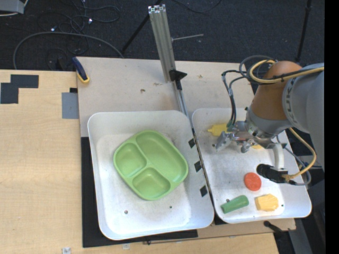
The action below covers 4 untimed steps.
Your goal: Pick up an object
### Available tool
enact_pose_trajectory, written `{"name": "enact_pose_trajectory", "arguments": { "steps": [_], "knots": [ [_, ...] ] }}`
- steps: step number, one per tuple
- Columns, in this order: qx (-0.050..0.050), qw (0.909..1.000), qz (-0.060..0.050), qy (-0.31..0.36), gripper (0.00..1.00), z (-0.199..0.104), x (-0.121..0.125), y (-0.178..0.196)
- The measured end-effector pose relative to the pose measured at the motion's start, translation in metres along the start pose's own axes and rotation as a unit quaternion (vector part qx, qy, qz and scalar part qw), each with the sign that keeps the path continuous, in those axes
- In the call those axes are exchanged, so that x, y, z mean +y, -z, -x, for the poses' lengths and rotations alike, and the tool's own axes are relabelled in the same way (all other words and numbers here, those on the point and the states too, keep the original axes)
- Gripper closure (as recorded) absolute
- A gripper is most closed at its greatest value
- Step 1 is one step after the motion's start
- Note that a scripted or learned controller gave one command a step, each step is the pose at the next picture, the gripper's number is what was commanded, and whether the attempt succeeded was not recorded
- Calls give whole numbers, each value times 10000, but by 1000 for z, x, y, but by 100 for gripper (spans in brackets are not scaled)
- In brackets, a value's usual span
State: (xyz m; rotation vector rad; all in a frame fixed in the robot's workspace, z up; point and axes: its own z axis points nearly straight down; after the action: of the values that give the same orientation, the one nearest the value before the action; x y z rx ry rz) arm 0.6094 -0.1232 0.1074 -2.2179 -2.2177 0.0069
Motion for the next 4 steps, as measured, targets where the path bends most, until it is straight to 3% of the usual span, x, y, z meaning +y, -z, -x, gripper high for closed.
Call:
{"name": "enact_pose_trajectory", "arguments": {
  "steps": [1, 2, 4],
  "knots": [
    [-2, 10000, 47, -4, 0, 0, 3, -14],
    [16, 10000, 71, -15, 100, -1, 4, -3],
    [-4, 10000, 42, 6, 100, 1, 13, 96]
  ]
}}
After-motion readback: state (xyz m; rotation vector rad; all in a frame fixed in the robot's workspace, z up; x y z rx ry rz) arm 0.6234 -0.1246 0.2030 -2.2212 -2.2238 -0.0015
